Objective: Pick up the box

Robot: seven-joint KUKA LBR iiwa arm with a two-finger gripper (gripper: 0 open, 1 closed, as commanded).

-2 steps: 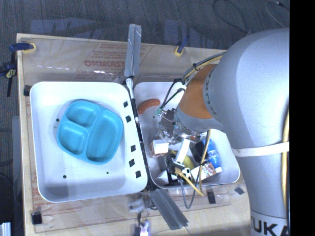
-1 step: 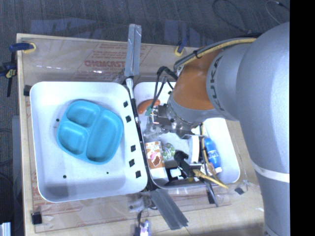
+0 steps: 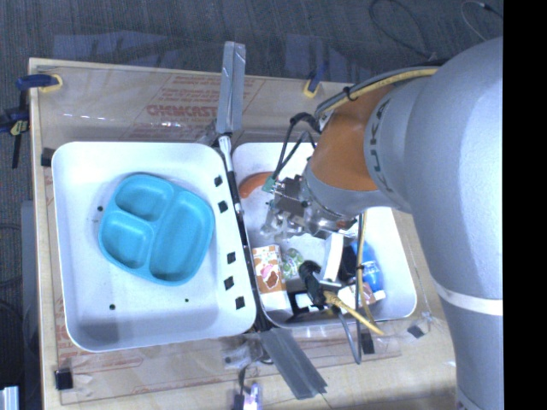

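Gripper (image 3: 286, 216) hovering low in right bin (image 3: 402, 229), can't tell its state. Box (image 3: 267, 269) lying flat at bin's front-left, just beside divider wall, near clutter. Arm needing to shift frontward, centre over box, avoiding neighbouring items.
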